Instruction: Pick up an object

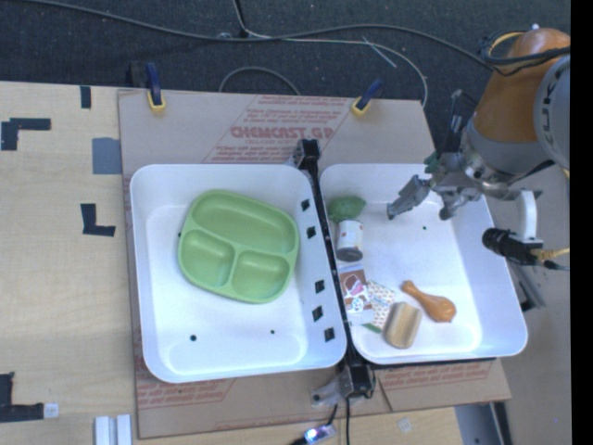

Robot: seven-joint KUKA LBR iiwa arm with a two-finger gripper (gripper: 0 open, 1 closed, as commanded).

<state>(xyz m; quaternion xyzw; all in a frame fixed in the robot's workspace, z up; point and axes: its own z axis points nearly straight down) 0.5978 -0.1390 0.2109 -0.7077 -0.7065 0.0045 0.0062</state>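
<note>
Orange chicken leg [429, 301] lies well below gripper [426, 202]; gripper spread wide, holding nothing.

Arm [519, 109] — grey casing, orange band above wrist; dark two-finger gripper [428, 204]; black cable near its wrist.

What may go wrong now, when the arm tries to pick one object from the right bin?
The tool hangs open above bare floor of the right bin, so closing here would likely grasp nothing. The objects crowd together: the orange drumstick touches the bread roll, and the small can stands by the divider, so a grasp may push neighbours or hit the wall.
</note>
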